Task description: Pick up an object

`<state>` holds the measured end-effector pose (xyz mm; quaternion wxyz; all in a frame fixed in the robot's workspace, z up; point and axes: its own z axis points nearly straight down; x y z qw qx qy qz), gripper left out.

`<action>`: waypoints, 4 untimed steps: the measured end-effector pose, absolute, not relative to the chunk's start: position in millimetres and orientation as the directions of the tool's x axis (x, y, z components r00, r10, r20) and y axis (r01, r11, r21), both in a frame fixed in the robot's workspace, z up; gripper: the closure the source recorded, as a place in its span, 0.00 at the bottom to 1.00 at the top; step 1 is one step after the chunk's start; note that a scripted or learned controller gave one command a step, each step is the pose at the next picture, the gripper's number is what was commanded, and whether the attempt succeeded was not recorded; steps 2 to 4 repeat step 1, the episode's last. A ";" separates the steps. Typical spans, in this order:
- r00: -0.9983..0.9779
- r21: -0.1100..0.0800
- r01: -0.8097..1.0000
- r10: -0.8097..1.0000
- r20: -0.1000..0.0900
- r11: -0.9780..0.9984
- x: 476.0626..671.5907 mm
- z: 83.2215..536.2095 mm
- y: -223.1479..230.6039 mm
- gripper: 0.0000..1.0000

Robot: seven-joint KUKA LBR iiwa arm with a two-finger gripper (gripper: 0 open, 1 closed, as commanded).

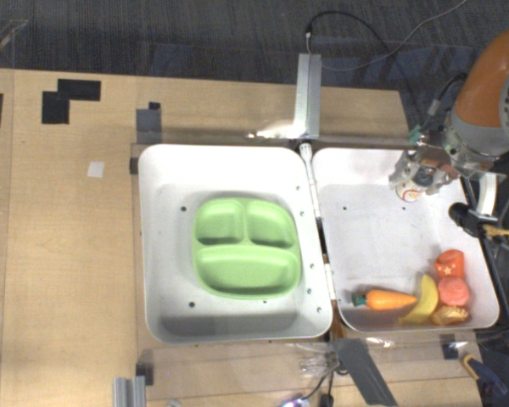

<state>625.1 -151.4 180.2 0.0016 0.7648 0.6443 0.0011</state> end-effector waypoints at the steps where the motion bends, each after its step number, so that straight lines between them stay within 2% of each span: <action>1: 0.352 0.004 0.936 0.936 0.001 -0.352 597.1 223.2 -131.8 1.00; 4: 0.352 0.004 0.936 0.936 0.001 -0.352 597.1 223.2 -131.8 1.00</action>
